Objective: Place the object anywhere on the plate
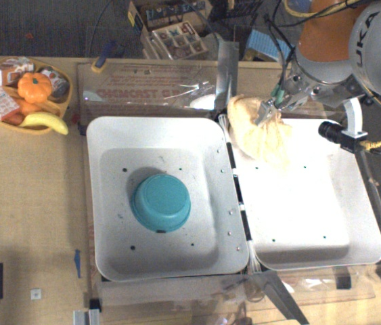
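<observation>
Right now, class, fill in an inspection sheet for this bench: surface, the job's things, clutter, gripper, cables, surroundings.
Surface: tan bench top bearing two shallow white bins, the left bin and the right bin.
Job's things: round teal plate lies in the left bin; crumpled cream cloth sits at the right bin's far left corner.
Clutter: basket of toy fruit at the bench's far left, with an orange pumpkin and a yellow banana.
Gripper: two-finger gripper sits at the cloth's top; finger state not readable.
Cables: yellow and black cables loop round the arm's orange band.
Surroundings: boxes and crates on the dark floor beyond the bench.
</observation>
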Motion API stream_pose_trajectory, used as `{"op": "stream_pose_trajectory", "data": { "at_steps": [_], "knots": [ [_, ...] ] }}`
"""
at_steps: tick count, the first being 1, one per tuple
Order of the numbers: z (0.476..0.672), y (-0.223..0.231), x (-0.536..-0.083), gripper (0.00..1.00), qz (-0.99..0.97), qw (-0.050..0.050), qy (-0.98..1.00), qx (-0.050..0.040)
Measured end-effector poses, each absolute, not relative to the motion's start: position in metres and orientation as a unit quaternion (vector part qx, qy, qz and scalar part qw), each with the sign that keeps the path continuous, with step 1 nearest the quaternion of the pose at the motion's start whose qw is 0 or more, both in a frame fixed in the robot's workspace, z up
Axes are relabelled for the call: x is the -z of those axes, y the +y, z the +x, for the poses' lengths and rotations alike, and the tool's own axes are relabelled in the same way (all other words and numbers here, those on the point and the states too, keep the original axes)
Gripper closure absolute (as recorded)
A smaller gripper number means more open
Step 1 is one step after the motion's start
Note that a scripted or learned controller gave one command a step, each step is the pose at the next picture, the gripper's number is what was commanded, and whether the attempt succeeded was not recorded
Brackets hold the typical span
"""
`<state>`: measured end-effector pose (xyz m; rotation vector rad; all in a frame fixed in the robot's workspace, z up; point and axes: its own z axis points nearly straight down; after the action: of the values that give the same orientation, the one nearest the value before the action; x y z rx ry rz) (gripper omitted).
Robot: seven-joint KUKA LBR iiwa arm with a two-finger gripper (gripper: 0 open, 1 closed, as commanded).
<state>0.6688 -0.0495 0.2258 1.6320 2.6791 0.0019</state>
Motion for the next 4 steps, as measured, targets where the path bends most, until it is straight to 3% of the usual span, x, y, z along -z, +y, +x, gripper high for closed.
{"op": "stream_pose_trajectory", "data": {
  "at_steps": [2,3,4],
  "knots": [
    [0.624,0.049,-0.242,1.0,0.147,0.002,0.989,-0.001],
    [0.6,0.092,-0.227,1.0,0.004,0.002,1.0,-0.001],
    [0.58,0.142,-0.236,1.0,0.001,0.002,1.0,-0.0012]
  ]
}}
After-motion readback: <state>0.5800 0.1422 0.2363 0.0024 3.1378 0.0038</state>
